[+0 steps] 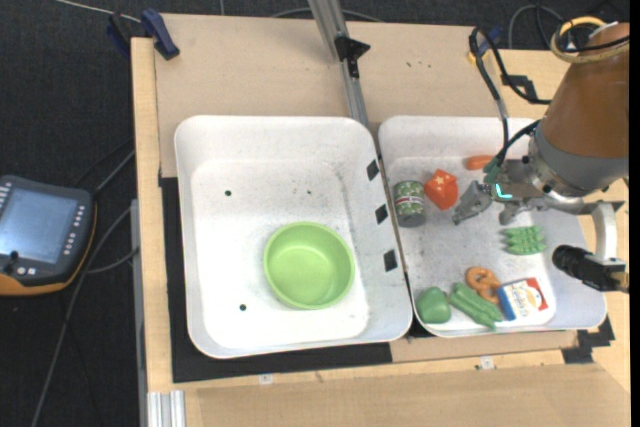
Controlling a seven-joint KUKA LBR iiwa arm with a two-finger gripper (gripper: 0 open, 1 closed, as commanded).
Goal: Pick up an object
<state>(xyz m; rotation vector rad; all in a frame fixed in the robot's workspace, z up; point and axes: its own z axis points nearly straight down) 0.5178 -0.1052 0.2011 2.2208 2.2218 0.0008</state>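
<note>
My gripper (489, 209) hangs over the middle of the right bin (440, 130), open, with bare bin floor between its fingers. One finger (468, 207) points toward a red object (441, 188) just to its left. A small green can (408, 202) stands further left by the bin's wall. An orange piece (478, 161) lies behind the gripper, partly hidden by the wrist. A green ridged item (523, 239) lies just below the gripper to the right.
Along the right bin's front edge lie a green pepper (433, 305), a long green vegetable (476, 305), a pretzel (482, 279) and a small white box (524, 298). The left bin (230, 155) holds a green bowl (309, 263). A metal post (335, 25) rises behind the bins.
</note>
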